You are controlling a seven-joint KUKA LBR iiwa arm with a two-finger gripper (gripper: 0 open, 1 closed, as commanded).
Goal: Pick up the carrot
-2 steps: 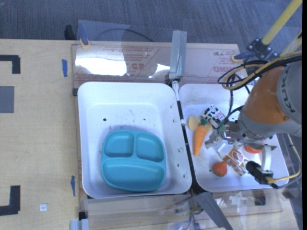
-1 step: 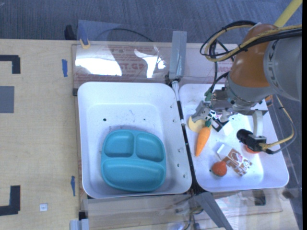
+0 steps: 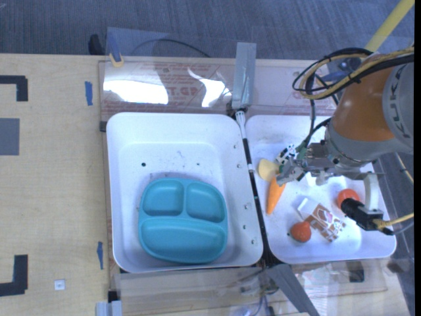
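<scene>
**binwatcher:** where's the carrot [image 3: 273, 195] sitting?

**me:** in the right bin [image 3: 378, 245], close to its left wall, fat end right under my claw [image 3: 287, 170]. Honestly can't tell if the claw is open or closed from here. Looks like a light, stiff, smooth toy, so probably slippery. I'd pinch across the thick upper part, not the skinny tip

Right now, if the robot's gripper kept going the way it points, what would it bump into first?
Probably the carrot: the gripper points down-left at its top end. Depth is hard to judge from above.
</scene>
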